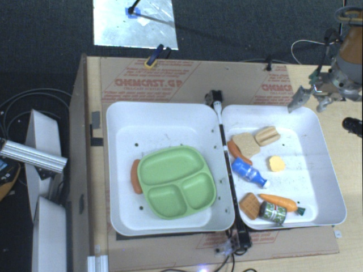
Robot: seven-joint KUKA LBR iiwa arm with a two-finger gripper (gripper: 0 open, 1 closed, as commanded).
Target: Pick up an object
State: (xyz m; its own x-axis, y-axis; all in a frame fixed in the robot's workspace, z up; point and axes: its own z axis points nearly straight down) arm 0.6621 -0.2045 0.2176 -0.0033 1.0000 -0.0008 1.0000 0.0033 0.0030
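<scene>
Dark carpet surrounds the bench, whose cardboard sheet (pixel 170 75) carries two shallow white bins side by side. Up beyond the cardboard a shiny square panel (pixel 135 16) lies on the floor. To the left, black cables (pixel 34 103) loop past a silvery metal bar (pixel 33 156). In the left bin (pixel 122 123) sits a green divided plate (pixel 176 181) with three compartments, and a reddish sausage (pixel 135 176) lies against the plate's left edge. The right bin (pixel 323 169) holds the small things: a tan bread roll (pixel 266 135) near the back, a slice of bread (pixel 244 145) just left of it, a second sausage (pixel 234 151) close to the divider and partly tucked beside the slice, a blue bottle (pixel 248 172) lying on its side below them, a yellow chunk (pixel 277 164) to the right of the bottle, then toward the front an orange carrot (pixel 279 201), a brown biscuit (pixel 248 205) and a dark green can (pixel 273 212) touching or nearly touching one another. The arm (pixel 347 61) comes in from the right, and its gripper (pixel 311 100) hangs above the back right corner of the right bin, well apart from everything in it. Its two fingers are spread wide with nothing between them.
</scene>
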